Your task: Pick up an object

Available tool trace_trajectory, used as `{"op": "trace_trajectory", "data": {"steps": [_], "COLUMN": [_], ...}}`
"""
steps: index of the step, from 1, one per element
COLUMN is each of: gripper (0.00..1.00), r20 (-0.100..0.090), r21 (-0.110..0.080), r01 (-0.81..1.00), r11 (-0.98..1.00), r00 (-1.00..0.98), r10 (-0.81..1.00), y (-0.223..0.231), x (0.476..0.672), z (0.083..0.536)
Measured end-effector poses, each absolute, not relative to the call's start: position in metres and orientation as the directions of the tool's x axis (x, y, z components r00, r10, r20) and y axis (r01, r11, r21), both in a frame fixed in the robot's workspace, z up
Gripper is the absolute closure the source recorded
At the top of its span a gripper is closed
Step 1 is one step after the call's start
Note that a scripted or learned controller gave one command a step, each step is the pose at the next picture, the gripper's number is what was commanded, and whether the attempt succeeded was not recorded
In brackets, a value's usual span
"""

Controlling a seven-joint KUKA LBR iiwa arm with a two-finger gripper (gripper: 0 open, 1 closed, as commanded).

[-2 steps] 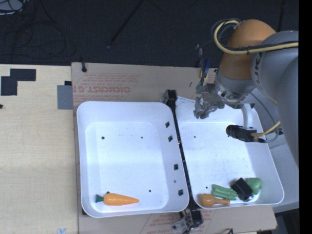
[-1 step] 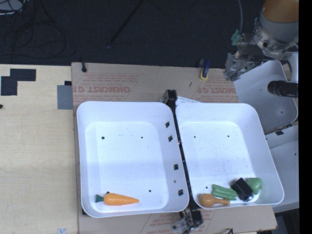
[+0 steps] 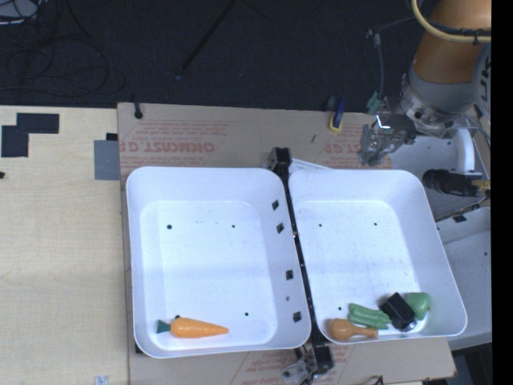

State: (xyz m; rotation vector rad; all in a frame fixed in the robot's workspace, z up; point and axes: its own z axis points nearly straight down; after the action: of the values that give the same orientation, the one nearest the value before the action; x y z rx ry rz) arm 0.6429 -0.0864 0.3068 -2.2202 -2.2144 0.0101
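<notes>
An orange toy carrot [image 3: 197,328] with a green top lies at the front left of the left bin [image 3: 148,191]. In the front right corner of the right bin [image 3: 425,203] lie a tan pear-shaped toy [image 3: 351,330], a green pod-like toy [image 3: 369,317], a black block [image 3: 398,310] and a light green piece [image 3: 418,301], bunched together. My gripper [image 3: 375,145] hangs above the far rim of the right bin, far from all the objects, under the orange-banded wrist [image 3: 453,38]. Nothing shows between its fingers.
A black divider with clips [image 3: 287,239] runs between the two bins. Brown cardboard [image 3: 200,139] lies under the bins. A yellow-and-blue clamp [image 3: 336,117] stands at the cardboard's far edge. Cables [image 3: 457,184] lie right of the right bin.
</notes>
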Motion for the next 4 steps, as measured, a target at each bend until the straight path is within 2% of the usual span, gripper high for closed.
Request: {"op": "trace_trajectory", "data": {"steps": [1, 2, 3, 4], "gripper": [1.0, 1.0, 1.0, 1.0], "r20": [0.001, 0.001, -0.001, 0.0], "r21": [0.001, -0.006, -0.006, 0.001], "r01": [1.0, 1.0, 1.0, 1.0], "r11": [0.003, 0.002, -0.002, 0.004], "r00": [-0.003, -0.002, 0.002, -0.004], "r10": [1.0, 1.0, 1.0, 1.0], "y": [-0.057, -0.035, -0.051, -0.008], "x": [0.6, 0.613, 0.583, 0.601], "z": [0.367, 0.328, 0.319, 0.352]}}
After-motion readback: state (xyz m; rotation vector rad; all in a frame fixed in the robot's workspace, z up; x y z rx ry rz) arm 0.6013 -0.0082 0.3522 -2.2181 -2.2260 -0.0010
